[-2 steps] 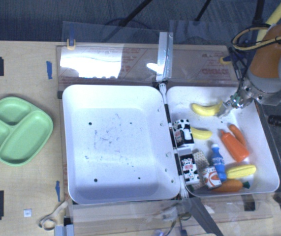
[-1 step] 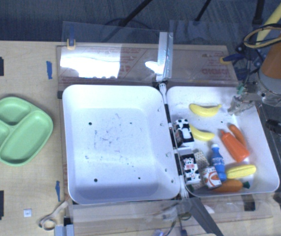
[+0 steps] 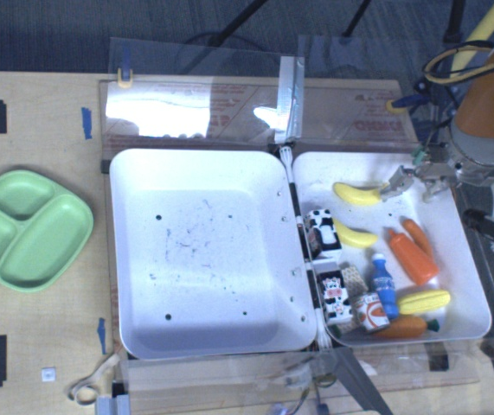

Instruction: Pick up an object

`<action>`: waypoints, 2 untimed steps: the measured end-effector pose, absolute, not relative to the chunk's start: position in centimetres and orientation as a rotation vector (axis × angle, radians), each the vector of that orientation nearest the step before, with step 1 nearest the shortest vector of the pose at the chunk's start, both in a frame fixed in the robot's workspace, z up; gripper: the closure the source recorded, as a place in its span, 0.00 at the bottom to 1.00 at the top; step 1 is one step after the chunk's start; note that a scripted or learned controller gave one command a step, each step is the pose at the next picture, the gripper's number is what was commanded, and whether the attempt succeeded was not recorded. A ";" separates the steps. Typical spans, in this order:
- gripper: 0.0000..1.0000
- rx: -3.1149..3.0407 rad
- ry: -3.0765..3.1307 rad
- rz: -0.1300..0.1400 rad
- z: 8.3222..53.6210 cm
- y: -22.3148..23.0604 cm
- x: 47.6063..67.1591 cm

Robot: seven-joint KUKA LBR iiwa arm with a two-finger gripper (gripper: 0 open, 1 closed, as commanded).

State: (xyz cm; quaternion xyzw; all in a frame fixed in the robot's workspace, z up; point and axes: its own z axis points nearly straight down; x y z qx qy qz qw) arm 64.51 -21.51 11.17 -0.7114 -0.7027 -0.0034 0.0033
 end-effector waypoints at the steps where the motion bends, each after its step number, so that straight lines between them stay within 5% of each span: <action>1: 0.00 -2.010 -2.414 -0.002 14.1 -21.3 57.9; 2: 0.00 -2.200 -2.249 -0.002 23.1 -22.4 59.1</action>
